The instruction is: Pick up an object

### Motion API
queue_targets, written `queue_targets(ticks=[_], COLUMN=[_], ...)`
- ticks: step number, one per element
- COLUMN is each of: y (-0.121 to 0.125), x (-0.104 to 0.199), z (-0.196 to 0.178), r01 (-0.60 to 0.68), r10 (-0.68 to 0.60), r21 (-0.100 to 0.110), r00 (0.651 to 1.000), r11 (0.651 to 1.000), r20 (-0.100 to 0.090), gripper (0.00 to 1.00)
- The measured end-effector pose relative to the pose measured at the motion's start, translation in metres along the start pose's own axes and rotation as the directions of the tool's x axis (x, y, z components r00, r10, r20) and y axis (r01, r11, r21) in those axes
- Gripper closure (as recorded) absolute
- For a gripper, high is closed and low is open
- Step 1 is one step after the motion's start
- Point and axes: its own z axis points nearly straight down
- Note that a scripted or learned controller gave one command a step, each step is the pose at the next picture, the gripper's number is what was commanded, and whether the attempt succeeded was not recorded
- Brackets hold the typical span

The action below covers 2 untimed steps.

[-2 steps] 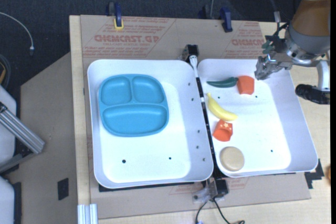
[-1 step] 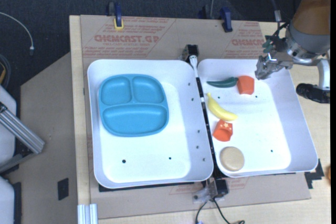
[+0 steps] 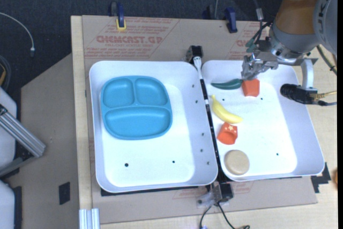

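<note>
Camera view shows the two-finger gripper (image 3: 253,69) low over the far part of the right white bin (image 3: 289,131), and I take this bin's far wall as the landmark. The small orange-red block (image 3: 251,87) lies just under the fingertips, a little nearer to the camera than they are, so the coming move is probably a short drop downward. Whether the fingers are spread or pressed together I cannot tell, because the wrist hides them; the block does not look pinched between them.

The block is short and squarish, with no clear long axis. Beside it, further from the arm, lies a dark green curved pod (image 3: 227,83), almost touching. Further from the wall come a yellow banana (image 3: 225,111), a red pepper-like piece (image 3: 228,133) and a round beige disc (image 3: 237,162).
</note>
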Motion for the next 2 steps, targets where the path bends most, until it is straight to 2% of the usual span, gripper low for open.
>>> queue_targets(ticks=[1, 2], y=[-0.011, -0.014], x=[0.058, 0.119], z=[-0.011, -0.005], r01=[0.001, 0.0], r10=[-0.001, 0.0], r21=[0.0, 0.001], r00=[1.0, 1.0], r11=[1.0, 1.0], r20=[-0.001, 0.001], gripper=[1.0, 1.0])
